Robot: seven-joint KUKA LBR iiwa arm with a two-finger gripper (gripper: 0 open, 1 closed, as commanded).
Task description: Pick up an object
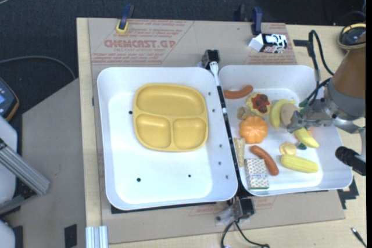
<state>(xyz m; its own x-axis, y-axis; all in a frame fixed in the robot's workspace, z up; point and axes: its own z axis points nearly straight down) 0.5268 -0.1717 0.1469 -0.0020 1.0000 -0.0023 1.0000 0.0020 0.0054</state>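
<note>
Our gripper (295, 120) hangs low in the right bin (302, 74), just above the banana (306, 137) and beside the half apple (283, 112). We cannot tell its state. Nothing looks lifted yet, so we judge the pick barely begun.

A KUKA iiwa arm (349, 87) seen from above: its broad orange band gives way to a rounded, pale grey wrist housing. A black cable (315, 61) loops up and over from the wrist. The tool (297, 119) at the tip is a compact block of grey metal, with 1 dark, rounded fitting (350, 158) jutting out beneath the housing.
</note>
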